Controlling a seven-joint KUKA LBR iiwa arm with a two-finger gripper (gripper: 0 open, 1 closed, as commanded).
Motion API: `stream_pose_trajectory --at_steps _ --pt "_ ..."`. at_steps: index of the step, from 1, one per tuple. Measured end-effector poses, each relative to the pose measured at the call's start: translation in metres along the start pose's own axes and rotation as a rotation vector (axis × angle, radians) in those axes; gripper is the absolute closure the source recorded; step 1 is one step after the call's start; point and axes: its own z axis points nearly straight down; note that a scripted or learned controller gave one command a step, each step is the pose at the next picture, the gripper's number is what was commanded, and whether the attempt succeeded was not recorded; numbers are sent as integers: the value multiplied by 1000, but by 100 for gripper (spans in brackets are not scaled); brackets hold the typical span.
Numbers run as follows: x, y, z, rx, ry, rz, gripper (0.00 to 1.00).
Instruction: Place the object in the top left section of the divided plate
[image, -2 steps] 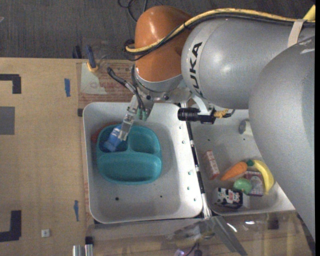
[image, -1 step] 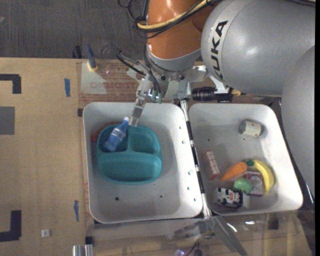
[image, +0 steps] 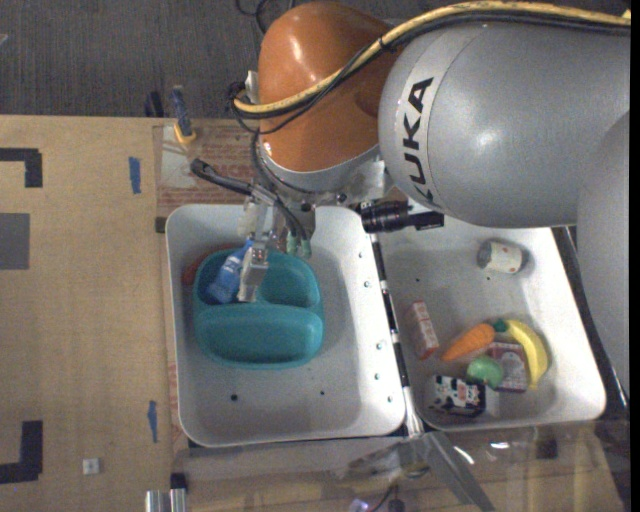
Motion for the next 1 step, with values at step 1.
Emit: stream_pose_trajectory --at_steps 1 --pt "0 3 -130 0 -3 -123 0"
